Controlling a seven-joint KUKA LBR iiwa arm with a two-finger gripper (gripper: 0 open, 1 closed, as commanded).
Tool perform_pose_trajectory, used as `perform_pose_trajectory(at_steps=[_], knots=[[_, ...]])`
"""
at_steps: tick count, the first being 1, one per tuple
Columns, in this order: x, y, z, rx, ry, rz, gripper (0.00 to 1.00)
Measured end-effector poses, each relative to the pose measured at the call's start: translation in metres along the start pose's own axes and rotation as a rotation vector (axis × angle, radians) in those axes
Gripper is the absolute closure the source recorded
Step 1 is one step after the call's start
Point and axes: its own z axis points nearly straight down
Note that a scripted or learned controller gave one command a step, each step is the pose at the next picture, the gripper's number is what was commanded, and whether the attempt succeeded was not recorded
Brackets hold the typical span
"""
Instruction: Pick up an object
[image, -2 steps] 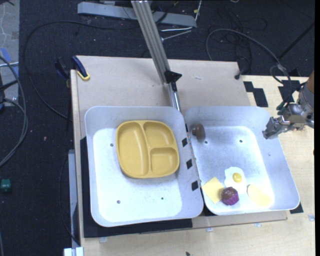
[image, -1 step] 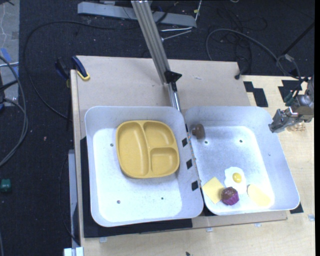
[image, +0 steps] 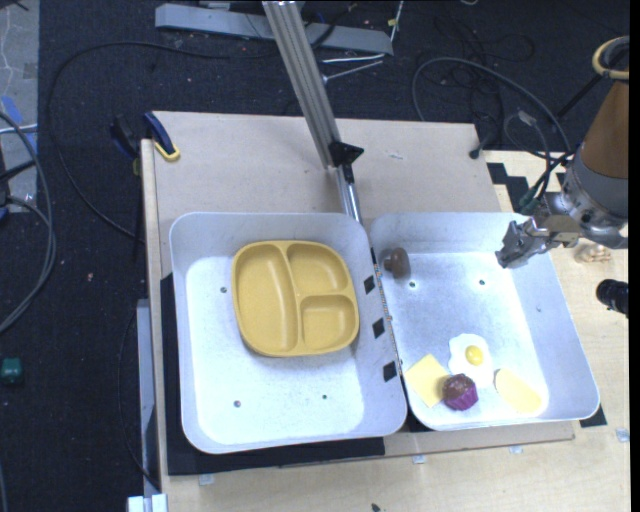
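Note:
The right bin (image: 540, 320) holds several small things. A brown rounded piece (image: 397, 262) lies near its far left corner. At the front sit a yellow cheese slice (image: 427, 379), a purple piece (image: 460, 392), a fried egg (image: 472, 356) and a pale yellow wedge (image: 519, 390). My gripper (image: 517, 247) hangs over the right bin's far right edge, well away from all of them. Nothing shows between its fingers.
The left bin (image: 200, 400) carries a yellow divided plate (image: 296, 297). A metal pole (image: 310, 85) slants in from the back to the bins' join. Cables lie on the dark floor around the bench.

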Motion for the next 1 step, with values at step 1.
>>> perform_pose_trajectory(at_steps=[1], knots=[[0.0569, -0.0032, 0.0182, 0.001, 0.000, 0.000, 1.00]])
